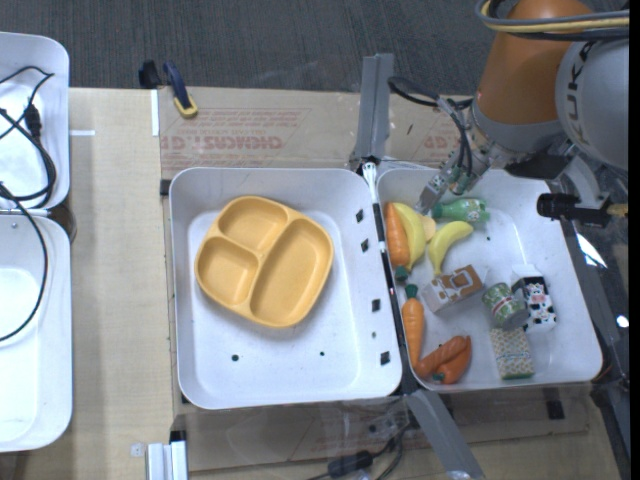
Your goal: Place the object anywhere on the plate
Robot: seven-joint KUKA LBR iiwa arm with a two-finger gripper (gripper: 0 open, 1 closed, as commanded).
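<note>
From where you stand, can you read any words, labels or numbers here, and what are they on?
"KU": black letters on the grey arm, cut off at the picture's edge.
Red print on the cardboard sheet behind the bins: upside down, too blurred to read for sure.
Small carton, green can and patterned packet in the right bin: printing too small to read.

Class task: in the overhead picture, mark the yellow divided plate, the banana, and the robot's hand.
yellow divided plate (264,260): camera view, on the ridge between compartments.
banana (447,241): camera view, middle of its curved body.
hand (437,194): camera view, at its fingertips.
</note>
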